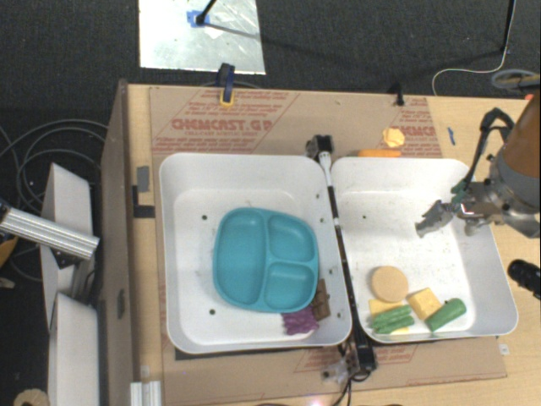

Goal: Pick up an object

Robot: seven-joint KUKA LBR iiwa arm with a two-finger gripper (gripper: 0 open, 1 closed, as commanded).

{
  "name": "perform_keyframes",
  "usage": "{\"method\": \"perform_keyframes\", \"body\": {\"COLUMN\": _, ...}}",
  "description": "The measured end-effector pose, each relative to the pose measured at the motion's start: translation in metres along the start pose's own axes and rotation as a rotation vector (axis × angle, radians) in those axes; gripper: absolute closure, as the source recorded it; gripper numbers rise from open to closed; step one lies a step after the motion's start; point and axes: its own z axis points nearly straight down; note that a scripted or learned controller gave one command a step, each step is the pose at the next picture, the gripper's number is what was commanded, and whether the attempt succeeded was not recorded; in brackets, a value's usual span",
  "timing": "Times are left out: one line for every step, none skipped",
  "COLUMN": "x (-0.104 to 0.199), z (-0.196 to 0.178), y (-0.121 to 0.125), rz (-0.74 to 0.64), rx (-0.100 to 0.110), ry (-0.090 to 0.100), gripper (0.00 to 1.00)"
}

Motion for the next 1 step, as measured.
{"method": "perform_keyframes", "body": {"x": 0.1332, "z": 0.0308, "y": -0.0166, "rz": -0.014, "rx": 0.003, "ry": 0.005, "gripper": 0.0}}
